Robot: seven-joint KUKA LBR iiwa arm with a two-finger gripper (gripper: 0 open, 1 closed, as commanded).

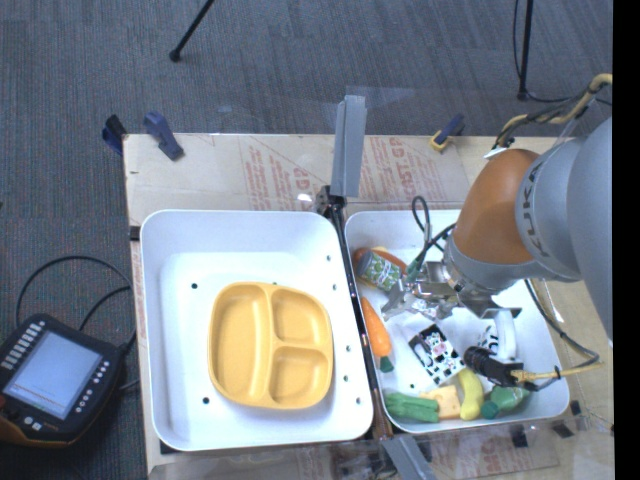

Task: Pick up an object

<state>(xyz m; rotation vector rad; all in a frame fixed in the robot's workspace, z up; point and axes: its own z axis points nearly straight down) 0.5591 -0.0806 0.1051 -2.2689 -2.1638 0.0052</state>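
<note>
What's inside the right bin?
The right bin holds toy food: a carrot, a green can, a cow-print block, a banana, green pieces along the front. The arm covers its back right part.

Orange carrot (376, 328) at right bin's left edge; black-and-white cow-print block (435, 353) beside it.

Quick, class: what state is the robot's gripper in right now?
Two-finger gripper: low in the right white bin among the toys; open or closed cannot be told.
</note>
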